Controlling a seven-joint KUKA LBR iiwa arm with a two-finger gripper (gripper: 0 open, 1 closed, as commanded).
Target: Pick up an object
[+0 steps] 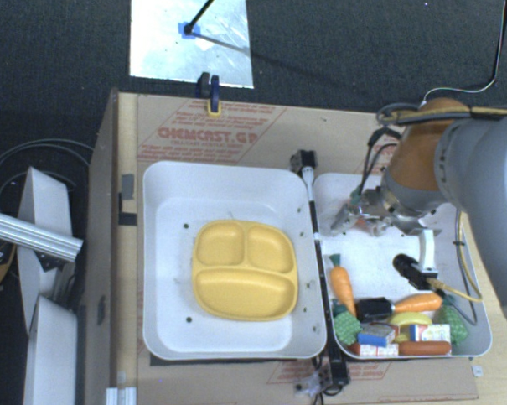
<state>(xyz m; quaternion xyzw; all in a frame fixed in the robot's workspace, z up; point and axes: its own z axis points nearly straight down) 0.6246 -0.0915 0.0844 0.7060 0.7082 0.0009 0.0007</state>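
Observation:
My gripper hangs over the back left part of the right bin, low above its bare white floor. Nothing shows between its fingers. The arm comes in from the right with its orange band above the wrist. Toy food lies piled at the front of that bin: an orange carrot, a black piece, a second orange carrot, a yellow piece, a green piece, a small blue and white box and a red sausage.
The left bin holds a yellow divided plate. A black clamp sits at the back between the bins. A cable loops down the right bin's right side.

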